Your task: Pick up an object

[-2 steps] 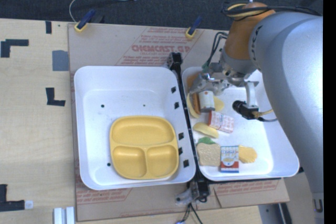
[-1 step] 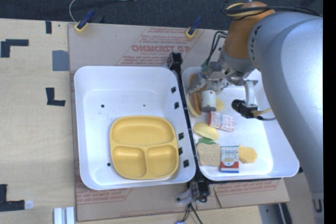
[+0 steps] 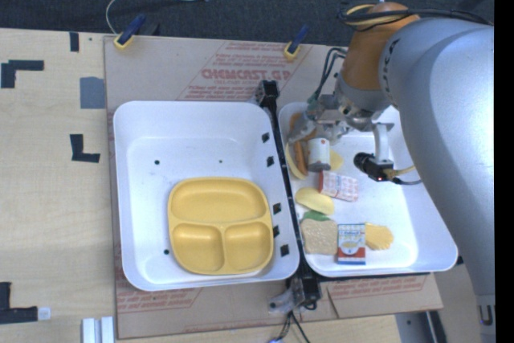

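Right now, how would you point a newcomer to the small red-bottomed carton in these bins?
Start at the right-hand bin, where the arm reaches in. Along its near edge lie three things; the small carton is the middle one, between the tan slice and the yellow piece. It alone is boxy, with a red base.

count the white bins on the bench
2. The left bin holds a yellow divided tray. The right bin sits beside it, holding small food items, with the gripper lowered into its far end.

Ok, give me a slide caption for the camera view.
Arm's pincer low over food items in right bin; yellow tray in left bin.
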{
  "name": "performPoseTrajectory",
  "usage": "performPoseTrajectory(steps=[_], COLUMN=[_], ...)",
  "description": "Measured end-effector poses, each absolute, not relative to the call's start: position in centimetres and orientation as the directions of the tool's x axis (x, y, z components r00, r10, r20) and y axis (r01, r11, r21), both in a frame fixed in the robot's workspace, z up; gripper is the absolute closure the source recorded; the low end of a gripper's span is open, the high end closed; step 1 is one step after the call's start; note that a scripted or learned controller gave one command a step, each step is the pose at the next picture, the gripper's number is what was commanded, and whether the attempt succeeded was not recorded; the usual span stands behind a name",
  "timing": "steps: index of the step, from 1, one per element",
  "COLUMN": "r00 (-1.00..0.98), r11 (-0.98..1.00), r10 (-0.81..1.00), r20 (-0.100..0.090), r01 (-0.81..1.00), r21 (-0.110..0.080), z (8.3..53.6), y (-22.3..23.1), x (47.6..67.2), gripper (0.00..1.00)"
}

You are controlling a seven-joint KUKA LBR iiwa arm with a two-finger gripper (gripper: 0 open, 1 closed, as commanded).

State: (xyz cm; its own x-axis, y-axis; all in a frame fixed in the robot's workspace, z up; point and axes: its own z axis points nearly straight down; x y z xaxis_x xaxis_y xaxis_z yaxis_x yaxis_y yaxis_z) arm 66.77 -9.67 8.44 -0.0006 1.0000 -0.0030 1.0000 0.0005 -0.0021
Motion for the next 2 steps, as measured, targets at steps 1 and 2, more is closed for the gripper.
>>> performPoseTrajectory(steps=[1,2], r00=[0.0,-0.001], r11=[0.0,0.0], r10=[1.0,1.0], r20=[-0.004,-0.004], r01=[1.0,1.0], r21=[-0.003,-0.003], z=[8.45,8.44], y=[-9.59,-9.58], x=[66.76,66.75], gripper=[0.0,0.0])
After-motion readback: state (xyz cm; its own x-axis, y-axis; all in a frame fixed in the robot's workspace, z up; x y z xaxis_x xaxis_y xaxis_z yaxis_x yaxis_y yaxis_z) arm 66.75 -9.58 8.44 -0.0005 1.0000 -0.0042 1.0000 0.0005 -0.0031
